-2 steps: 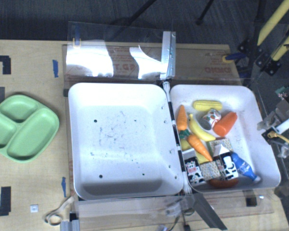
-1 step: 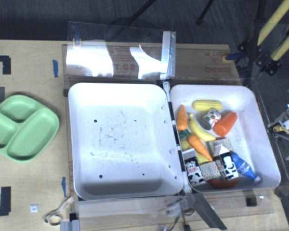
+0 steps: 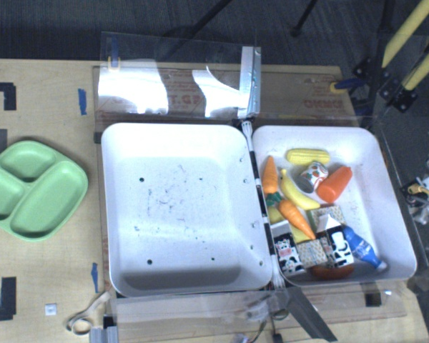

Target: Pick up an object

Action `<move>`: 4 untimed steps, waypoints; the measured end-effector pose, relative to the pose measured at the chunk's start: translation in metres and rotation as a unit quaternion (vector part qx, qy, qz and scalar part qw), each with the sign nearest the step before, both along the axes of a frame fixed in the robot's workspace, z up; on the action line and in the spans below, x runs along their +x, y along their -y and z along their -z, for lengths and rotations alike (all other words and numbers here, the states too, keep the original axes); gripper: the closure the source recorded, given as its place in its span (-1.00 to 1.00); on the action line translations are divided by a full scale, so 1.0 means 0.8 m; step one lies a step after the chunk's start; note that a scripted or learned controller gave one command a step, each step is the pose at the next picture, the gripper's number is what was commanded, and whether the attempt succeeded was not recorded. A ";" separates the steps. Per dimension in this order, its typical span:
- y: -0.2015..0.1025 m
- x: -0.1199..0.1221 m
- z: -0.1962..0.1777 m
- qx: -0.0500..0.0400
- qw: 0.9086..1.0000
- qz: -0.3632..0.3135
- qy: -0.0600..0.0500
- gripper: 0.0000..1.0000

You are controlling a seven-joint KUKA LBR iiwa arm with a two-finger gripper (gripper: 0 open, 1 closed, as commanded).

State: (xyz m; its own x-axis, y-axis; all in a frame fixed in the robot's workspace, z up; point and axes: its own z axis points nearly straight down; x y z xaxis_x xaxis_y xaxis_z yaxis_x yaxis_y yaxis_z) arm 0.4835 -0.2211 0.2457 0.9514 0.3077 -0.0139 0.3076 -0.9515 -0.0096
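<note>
Looking down on two white bins side by side: left bin (image 3: 175, 199) carries no objects, only scuffs and a few dark dots on its floor. Right bin (image 3: 372, 156) holds every candidate for the pick.

Contents crowd against the divider on the right bin's left side, so the bin's right part is bare. Likely they slid or were dropped there; this makes for a tight cluster.

- corn cob (image 3: 307, 155), yellow, farthest item, lying crosswise, a little apart from the rest.
- banana (image 3: 297, 191), curved, under the round-faced toy (image 3: 314, 176).
- Orange-red pepper-like piece (image 3: 335, 183), touching the toy's right side.
- carrot (image 3: 296, 217), slanting, resting on the banana's near end; a second orange piece (image 3: 270, 175) lies against the divider.
- Black-and-white patterned blocks (image 3: 292, 256) and a tan block (image 3: 316, 250), stacked at the near edge.
- blue bottle (image 3: 362, 249), lying tilted, rightmost of the near group.

Gripper: no arm over either bin, so I cannot tell whether it is released or clenched. Nothing is lifted; the pick is not yet begun.

Judgement: corn cob and blue bottle have the most free space around them and look the easiest to grasp. Carrot and banana overlap, so a grasp there risks dragging neighbours.

Off-bench note: green divided plate (image 3: 32, 188) sits well left of the bins.
</note>
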 end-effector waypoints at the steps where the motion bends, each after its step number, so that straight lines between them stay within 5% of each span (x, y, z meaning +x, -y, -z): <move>1: -0.070 0.034 -0.097 -0.002 0.999 0.051 0.004 1.00; 2: -0.173 0.089 -0.106 -0.003 0.999 0.054 0.004 1.00; 3: -0.130 0.072 -0.224 -0.003 0.999 0.047 0.004 1.00; 4: -0.059 0.133 -0.233 -0.003 0.998 0.056 0.004 1.00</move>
State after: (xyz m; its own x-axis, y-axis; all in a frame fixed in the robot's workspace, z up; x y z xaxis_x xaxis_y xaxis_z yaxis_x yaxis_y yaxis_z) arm 0.5895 -0.1743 0.4319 0.9798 0.2001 -0.0077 0.2000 -0.9798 -0.0025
